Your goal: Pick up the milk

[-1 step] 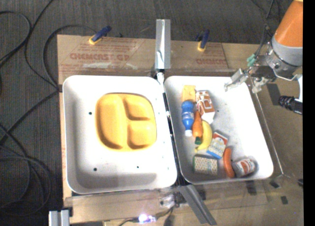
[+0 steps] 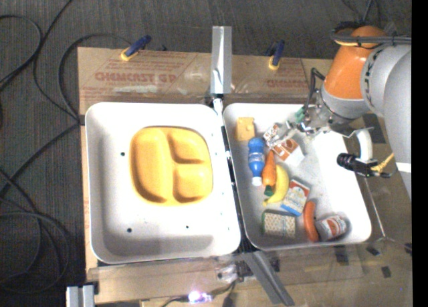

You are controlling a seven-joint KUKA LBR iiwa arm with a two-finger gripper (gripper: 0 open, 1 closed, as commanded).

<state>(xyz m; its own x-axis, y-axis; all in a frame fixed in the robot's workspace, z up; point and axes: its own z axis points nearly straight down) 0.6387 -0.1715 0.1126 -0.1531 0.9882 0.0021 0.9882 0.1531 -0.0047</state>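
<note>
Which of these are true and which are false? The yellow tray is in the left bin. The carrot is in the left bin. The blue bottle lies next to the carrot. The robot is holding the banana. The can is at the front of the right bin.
1. The yellow tray is in the left bin. True.
2. The carrot is in the left bin. False: it lies in the right bin.
3. The blue bottle lies next to the carrot. True.
4. The robot is holding the banana. False: the banana lies in the right bin, while the gripper is near the bin's back.
5. The can is at the front of the right bin. True.
</note>
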